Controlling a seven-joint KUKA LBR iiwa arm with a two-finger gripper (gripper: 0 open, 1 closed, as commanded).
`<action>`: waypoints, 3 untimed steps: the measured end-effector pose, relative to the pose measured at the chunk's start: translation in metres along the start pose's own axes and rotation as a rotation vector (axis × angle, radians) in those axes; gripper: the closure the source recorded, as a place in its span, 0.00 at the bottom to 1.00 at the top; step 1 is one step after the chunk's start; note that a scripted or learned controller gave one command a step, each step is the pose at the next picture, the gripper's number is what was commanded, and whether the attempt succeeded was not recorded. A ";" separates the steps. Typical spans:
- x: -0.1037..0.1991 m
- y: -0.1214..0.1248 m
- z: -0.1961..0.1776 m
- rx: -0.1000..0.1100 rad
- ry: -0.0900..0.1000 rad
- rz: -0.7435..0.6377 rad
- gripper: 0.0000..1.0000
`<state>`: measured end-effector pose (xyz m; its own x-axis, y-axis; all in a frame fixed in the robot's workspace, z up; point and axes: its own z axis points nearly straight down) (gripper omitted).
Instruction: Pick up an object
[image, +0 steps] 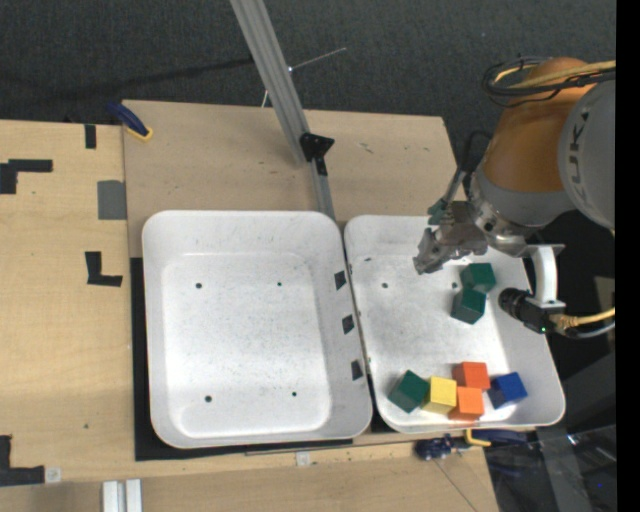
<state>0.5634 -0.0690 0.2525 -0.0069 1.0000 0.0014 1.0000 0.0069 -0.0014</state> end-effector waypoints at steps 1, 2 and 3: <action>0.051 0.006 -0.004 0.000 0.000 0.000 1.00; 0.096 0.021 0.002 0.000 -0.001 0.001 1.00; 0.155 0.021 0.017 0.002 -0.001 0.000 1.00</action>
